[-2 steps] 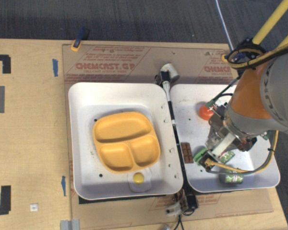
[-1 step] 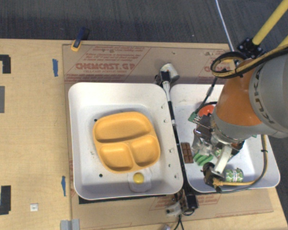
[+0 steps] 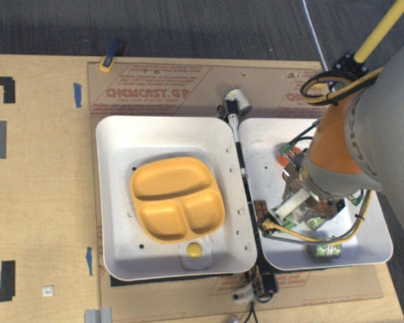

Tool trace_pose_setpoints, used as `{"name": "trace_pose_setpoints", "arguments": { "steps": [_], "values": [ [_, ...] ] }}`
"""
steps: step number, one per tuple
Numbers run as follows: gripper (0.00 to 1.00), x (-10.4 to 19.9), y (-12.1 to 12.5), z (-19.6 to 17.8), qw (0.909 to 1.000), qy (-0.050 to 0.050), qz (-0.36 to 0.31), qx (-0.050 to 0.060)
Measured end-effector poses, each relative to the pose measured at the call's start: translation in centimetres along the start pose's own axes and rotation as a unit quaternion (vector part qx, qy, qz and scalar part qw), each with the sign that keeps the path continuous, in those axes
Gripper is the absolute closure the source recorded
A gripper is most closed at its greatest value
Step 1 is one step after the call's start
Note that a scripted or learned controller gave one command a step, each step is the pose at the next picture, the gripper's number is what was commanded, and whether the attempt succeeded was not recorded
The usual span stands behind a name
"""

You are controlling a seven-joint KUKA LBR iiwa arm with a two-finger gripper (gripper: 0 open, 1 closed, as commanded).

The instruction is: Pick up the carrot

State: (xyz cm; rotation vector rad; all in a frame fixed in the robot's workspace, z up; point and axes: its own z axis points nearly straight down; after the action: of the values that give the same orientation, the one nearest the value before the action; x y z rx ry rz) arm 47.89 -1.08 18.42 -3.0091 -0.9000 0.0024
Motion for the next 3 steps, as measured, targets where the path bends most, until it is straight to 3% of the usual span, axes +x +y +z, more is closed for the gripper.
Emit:
{"name": "trace_pose_setpoints", "arguments": {
  "steps": [1, 2, 3],
  "values": [
    [1.00, 3.5, -5.4, 0.0, 0.9884, -0.001, -0.152, 0.001],
    [1.00, 6.0, -9.1, -5.3, 0.9964, 0.000, 0.084, 0.000],
    [1.00, 8.7, -10.7, 8.2, 0.9997, 0.004, 0.022, -0.001]
  ]
}}
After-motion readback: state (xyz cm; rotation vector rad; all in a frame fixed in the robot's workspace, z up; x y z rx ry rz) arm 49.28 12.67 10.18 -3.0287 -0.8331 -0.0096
